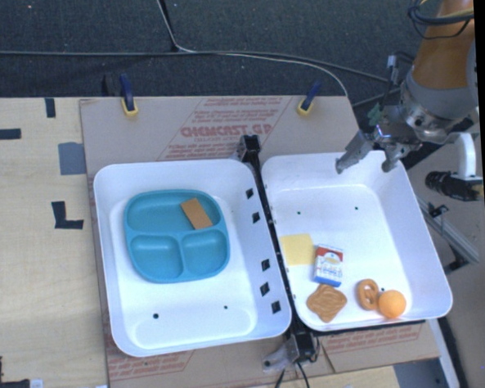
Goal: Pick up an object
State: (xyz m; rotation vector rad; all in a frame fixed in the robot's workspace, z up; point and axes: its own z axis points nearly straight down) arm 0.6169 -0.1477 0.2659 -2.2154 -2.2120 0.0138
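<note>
**Claw waits above the right bin**

We see the orange ball (392,304), pretzel (366,293), cracker (326,302), small box (329,267) and yellow square (297,249) clustered at the right bin's (406,189) near side. The claw (366,158) hovers open and empty at the far rim, leaving them reachable.

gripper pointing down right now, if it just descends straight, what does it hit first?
Most likely bare bin floor. The gripper hovers with fingers spread above the upper right corner of the right bin, near its rim. The yellow square and carton lie well off that line. Depth is unclear, so rim contact is possible.
</note>
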